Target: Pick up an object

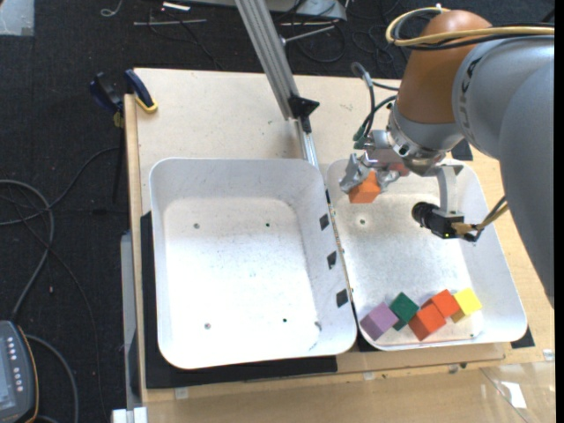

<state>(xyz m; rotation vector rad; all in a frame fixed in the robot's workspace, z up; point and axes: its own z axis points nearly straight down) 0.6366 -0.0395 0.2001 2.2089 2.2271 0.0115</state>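
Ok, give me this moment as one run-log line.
gripper: shut on orange block | lifted over right bin | purple, green, orange, yellow blocks at near edge

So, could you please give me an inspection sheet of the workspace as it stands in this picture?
Surface: bench bearing left bin and right bin, side by side.
Job's things: orange block raised at the gripper; purple block, green block, a second orange block and yellow block clustered at the right bin's near edge.
Clutter: blue and yellow clamp at the bench's far left corner.
Grippers: gripper over the right bin's far left corner, orange block between its jaws.
Cables: yellow cable looped above the arm; loose wires on the floor.
Surroundings: dark floor; metal rail.
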